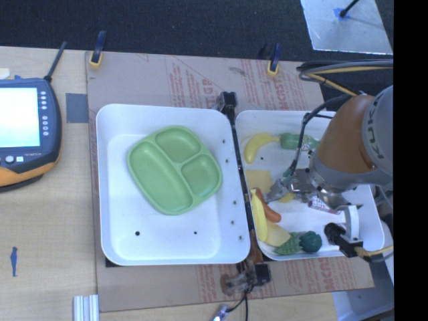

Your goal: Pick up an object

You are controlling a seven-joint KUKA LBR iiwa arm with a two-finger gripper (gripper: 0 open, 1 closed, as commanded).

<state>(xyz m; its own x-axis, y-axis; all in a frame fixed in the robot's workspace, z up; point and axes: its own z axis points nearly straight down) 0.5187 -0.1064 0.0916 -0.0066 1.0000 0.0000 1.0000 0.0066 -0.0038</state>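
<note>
Cardboard covers our bench, and at its near edge the right bin (374, 243) holds broccoli (302, 243), an upright banana (258, 216) and an orange piece (271, 212). Just beyond them the gripper (286, 187) hangs low over a yellow block (261, 179); whether it is open or closed we cannot tell. We should centre over one separate piece before closing. Farther off lie a second banana (259, 144) and the left bin's (110, 179) green plate (175, 169).
</note>
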